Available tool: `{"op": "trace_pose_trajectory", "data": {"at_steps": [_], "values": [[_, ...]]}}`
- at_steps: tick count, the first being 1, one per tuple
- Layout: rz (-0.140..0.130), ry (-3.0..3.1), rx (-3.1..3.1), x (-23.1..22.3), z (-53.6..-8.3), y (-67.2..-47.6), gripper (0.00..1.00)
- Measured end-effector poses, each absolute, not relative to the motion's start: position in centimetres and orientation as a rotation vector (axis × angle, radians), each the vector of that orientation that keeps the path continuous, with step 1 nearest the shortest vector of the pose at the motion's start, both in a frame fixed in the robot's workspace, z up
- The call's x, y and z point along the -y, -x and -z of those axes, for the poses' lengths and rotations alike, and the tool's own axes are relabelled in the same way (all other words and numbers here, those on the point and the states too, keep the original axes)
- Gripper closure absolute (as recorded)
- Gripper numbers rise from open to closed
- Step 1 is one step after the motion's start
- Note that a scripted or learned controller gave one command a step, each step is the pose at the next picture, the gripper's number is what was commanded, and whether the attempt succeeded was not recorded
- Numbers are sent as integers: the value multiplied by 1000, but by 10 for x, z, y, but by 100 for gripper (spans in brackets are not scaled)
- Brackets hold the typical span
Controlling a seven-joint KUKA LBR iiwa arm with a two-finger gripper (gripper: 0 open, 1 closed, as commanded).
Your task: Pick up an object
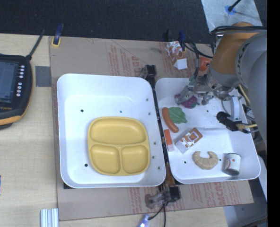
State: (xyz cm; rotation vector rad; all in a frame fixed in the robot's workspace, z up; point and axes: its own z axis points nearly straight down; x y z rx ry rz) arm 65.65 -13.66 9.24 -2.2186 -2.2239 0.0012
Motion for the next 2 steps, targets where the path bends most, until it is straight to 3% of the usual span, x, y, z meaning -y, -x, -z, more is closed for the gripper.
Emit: {"op": "trace_pose_trajectory", "data": {"at_steps": [2], "values": [[-1, 2219, 2224, 150, -92, -657, 0]]}}
